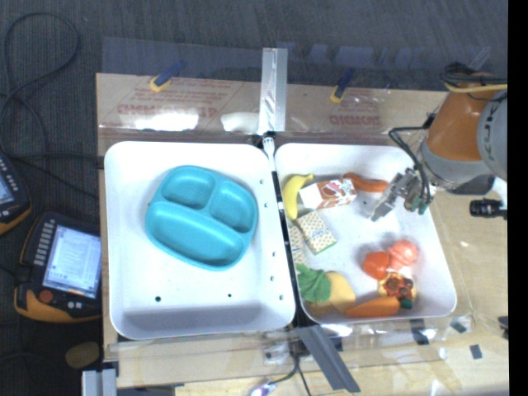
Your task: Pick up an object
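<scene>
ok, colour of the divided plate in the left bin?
Light blue, plain, no pattern. The divided plate shows clearly in the camera view.

The arm point(474, 139) is running off the right edge. The gripper point(394, 198) is blurring, its fingers unreadable. Toys point(396, 287) are overlapping in the right bin's point(441, 254) near corner, too small to identify.

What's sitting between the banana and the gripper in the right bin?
In the camera view, a small carton lies right beside the banana, with an orange stick-shaped item behind it reaching toward the gripper. Bare bin floor follows.
</scene>
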`<state>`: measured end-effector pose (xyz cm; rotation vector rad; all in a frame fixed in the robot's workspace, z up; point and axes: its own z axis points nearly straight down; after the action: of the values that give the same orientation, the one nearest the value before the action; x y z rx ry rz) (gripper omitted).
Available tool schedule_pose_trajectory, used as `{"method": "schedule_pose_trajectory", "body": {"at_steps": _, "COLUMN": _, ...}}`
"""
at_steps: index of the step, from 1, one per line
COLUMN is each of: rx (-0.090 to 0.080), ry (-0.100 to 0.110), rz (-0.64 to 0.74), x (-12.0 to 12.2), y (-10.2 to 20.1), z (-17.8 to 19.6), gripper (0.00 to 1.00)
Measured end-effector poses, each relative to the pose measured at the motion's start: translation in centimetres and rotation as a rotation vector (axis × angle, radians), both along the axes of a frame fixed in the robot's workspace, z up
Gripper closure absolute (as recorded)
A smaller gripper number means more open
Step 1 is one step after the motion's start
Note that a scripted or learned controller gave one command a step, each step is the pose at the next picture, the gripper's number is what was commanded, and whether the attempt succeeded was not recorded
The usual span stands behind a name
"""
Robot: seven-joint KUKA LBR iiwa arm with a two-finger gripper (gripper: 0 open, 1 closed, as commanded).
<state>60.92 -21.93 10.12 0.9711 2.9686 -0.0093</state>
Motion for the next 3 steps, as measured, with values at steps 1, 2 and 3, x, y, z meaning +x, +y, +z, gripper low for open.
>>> {"method": "schedule_pose_trajectory", "body": {"at_steps": 1, "rx": 0.006, "ry": 0.014, "rz": 0.043, "x": -2.8, "y": -0.5, "z": 6.2, "gripper": 1.00}}
{"method": "schedule_pose_trajectory", "body": {"at_steps": 2, "rx": 0.010, "ry": 0.012, "rz": -0.380, "x": -2.0, "y": -0.5, "z": 9.0, "gripper": 1.00}}
{"method": "schedule_pose_trajectory", "body": {"at_steps": 3, "rx": 0.012, "ry": 0.010, "rz": -0.689, "x": -7.2, "y": -0.5, "z": 20.4, "gripper": 1.00}}
